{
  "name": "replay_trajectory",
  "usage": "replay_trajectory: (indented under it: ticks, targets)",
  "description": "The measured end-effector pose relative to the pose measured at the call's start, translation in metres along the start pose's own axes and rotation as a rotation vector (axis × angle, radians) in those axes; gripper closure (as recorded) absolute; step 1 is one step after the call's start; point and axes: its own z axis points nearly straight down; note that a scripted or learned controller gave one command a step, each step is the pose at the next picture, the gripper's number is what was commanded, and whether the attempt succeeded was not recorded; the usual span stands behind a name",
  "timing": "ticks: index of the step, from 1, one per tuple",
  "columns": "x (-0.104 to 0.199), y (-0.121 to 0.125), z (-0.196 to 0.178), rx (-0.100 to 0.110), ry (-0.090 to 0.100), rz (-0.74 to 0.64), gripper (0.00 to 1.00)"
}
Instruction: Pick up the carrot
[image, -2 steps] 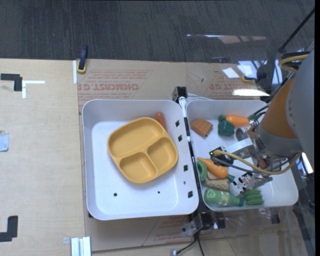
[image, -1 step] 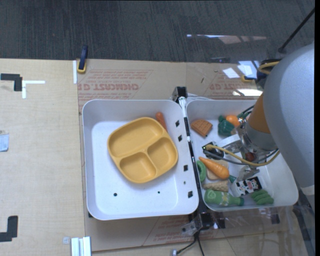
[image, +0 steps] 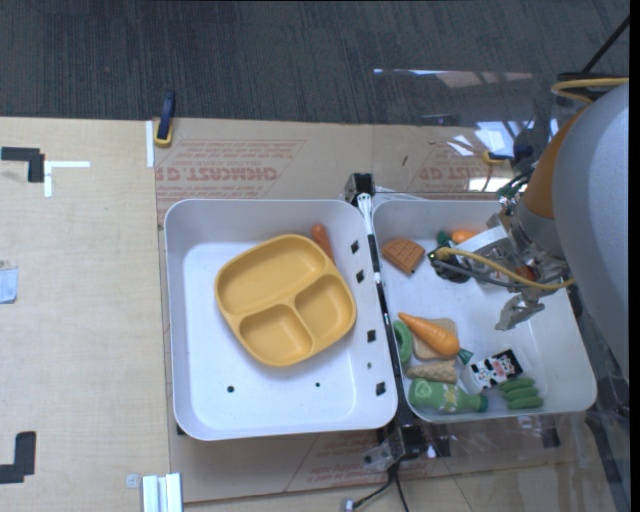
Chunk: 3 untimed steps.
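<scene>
A: Where is the carrot (image: 430, 331)?

B: In the right bin (image: 560, 400), toward its left wall, lying slantwise with the orange tip pointing up-left. It rests on a tan slice of bread (image: 440, 344), and a green piece (image: 402, 346) sits just beside it against the wall.

A: And the gripper (image: 518, 312)?

B: Over the right half of the same bin, well apart from the carrot. Nothing sits between its fingers. Whether they are spread or closed, I cannot tell; the grey tip is too small and tangled with cables.

A: Other contents, right bin?

B: A brown waffle-like piece (image: 404, 255) near the top left corner, a black-and-white item (image: 494, 369) lower down, green pods (image: 521, 394) at the bottom right, and a corn cob (image: 432, 371) below the bread.

A: Left bin (image: 200, 400)?

B: A yellow divided plate (image: 285, 298) lies tilted in the middle. A reddish sausage-shaped piece (image: 320, 238) lies touching its upper edge.

A: Arm (image: 598, 200)?

B: It enters from the right, grey, with the orange band above the wrist.
</scene>
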Motion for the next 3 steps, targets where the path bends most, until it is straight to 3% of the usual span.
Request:
replay_trajectory:
  ticks: [1,2,3]
  targets:
    - [0.025,0.063,0.071,0.001,-0.002,-0.009,0.0]
    - [-0.022,-0.008,0.073,-0.001,0.006,-0.048,0.0]
    - [-0.061,-0.023,0.065,-0.021,0.046,0.019,0.0]
